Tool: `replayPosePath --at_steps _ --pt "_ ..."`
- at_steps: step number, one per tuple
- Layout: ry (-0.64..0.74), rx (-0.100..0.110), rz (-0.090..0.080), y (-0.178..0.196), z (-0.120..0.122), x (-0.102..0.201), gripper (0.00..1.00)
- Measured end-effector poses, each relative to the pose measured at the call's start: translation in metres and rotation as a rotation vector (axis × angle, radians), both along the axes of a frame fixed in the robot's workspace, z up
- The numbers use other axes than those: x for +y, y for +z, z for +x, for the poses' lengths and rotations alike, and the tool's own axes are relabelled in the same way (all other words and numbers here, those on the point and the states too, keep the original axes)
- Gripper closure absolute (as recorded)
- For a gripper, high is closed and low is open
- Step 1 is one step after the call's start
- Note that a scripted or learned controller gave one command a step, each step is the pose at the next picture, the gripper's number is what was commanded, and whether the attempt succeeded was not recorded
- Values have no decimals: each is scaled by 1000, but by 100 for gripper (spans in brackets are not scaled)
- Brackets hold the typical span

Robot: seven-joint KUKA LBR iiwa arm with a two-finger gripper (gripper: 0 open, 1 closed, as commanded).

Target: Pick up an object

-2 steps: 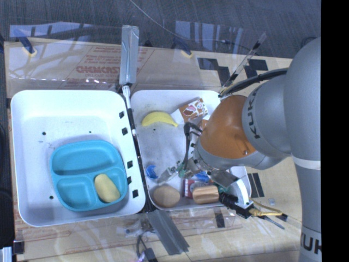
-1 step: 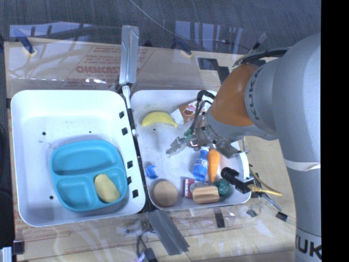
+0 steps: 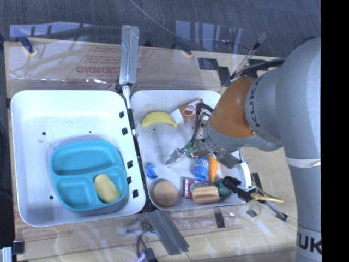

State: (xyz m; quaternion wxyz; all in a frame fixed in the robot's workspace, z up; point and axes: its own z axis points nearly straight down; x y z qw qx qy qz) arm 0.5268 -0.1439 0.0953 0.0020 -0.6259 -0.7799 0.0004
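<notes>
In the camera view, the pincer (image 3: 182,153) is reaching low into the right bin (image 3: 163,100), apparently so it can take something from the clutter; whether it is released or clenched cannot be told. Candidates are lying near it: a banana (image 3: 158,118), a brown ball (image 3: 164,193) and a wooden block (image 3: 206,194).

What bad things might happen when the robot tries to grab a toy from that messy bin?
1. The hand hangs low over the right bin, where the blue packet, the orange tube and the wooden block lie crowded together, so it might pinch two at once or shove them aside.
2. The brown ball is round and could roll away if bumped.
3. The banana lies apart, so it is probably a safer pick.
</notes>
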Motion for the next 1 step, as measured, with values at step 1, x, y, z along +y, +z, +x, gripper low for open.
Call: replayPosePath --at_steps 1 --pt "-157 -4 -3 24 44 -50 0"
